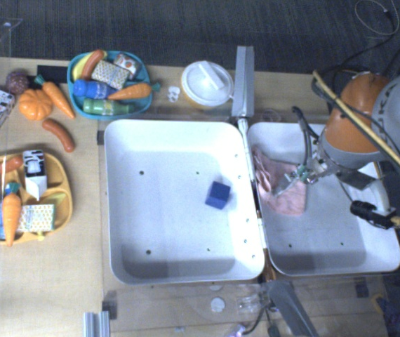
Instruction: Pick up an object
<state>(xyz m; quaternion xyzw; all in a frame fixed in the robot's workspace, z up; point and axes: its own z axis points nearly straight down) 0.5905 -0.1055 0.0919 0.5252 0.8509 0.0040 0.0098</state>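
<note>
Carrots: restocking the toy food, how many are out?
3: one carrot on the bench by the pumpkin, one in the blue bowl, one on the yellow plate; others may be hidden.

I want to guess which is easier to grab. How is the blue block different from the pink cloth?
The blue block is a small, solid cube; the pink cloth is bigger, soft and crumpled. The block sits alone in the left bin; the cloth lies in the right bin, against its left wall, with the claw right at it. Both rest on a white bin floor.
</note>
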